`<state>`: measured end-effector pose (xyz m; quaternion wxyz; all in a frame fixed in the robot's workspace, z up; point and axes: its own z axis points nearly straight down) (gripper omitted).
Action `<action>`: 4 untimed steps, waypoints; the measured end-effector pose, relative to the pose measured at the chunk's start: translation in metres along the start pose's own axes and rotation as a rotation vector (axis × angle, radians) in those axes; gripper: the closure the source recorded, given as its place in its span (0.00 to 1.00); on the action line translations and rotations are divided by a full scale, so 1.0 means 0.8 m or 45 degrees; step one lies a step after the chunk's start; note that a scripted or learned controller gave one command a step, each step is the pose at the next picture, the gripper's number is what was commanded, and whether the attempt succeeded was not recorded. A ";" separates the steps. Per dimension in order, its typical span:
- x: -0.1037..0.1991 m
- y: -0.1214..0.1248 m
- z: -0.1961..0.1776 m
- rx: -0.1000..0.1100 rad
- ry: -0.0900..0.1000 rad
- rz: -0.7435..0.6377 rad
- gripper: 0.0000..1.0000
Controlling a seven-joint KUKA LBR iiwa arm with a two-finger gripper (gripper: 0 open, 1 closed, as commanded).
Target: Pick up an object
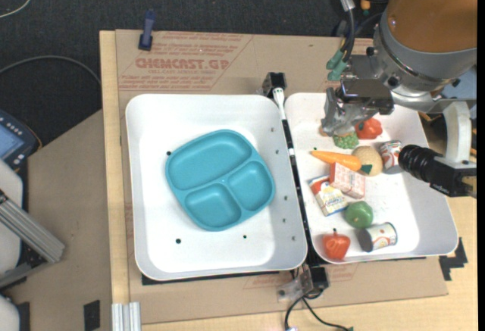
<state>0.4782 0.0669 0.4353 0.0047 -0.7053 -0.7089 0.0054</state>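
Right shallow white bin (432,235), toy clutter. Two-finger gripper (339,125) low at the pile's 11 o'clock edge; span cannot be told. Green knobbly toy vegetable (346,141) directly beneath, red round toy (370,127) at its 2 o'clock, orange plastic carrot (337,158) at 6. Risk: crowded neighbours may deflect the grasp, leaving nothing held.

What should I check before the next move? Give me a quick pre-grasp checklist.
1. End effector over the right bin: ok.
2. Object under it: green item and red item right there: ok.
3. Grasp confirmed: cannot tell.
4. Target isolated: not ok, the carrot and other items crowd it.
5. Left bin ready for a drop: ok, it holds a blue divided plate.
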 end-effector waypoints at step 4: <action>0.071 0.003 0.160 -0.002 -0.004 0.015 1.00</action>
